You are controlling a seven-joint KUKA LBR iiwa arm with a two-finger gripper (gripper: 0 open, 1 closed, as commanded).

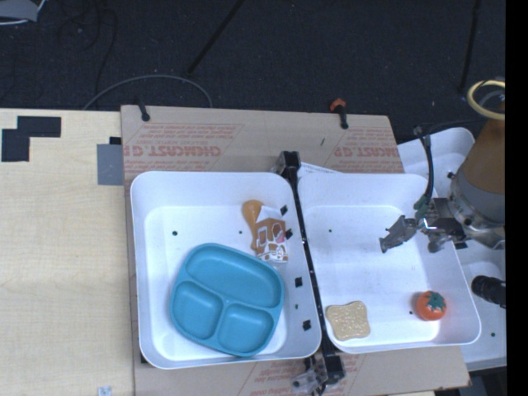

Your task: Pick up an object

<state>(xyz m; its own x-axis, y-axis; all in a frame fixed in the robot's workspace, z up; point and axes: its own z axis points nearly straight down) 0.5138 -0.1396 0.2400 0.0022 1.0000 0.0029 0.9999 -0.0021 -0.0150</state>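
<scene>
Two shallow white bins sit side by side on a sheet of brown cardboard printed with red lettering, which lies on the pale wooden tabletop. The right bin holds two small things near its front wall. One is a flat, beige, toast-shaped piece with a speckled, crumb-like face and rounded corners; it lies flat in the front-left corner, roughly square, so no long axis stands out. The other is a small round orange fruit-like toy, smooth and glossy, with a green tuft on top, resting near the front-right corner.

The claw hangs over the middle of the right bin, at the end of the grey arm coming in from the right, its dark metal fingers pointing left. At this size I cannot tell whether the fingers are spread or pressed together, and nothing is seen between them. The toast-shaped piece lies well apart from the claw, toward the front and to its left; the orange toy lies nearer the front and to its right.

The left bin carries a blue plastic tray with three compartments, tilted diagonally, and behind it a brown and white crumpled packet close to the dividing wall.
</scene>
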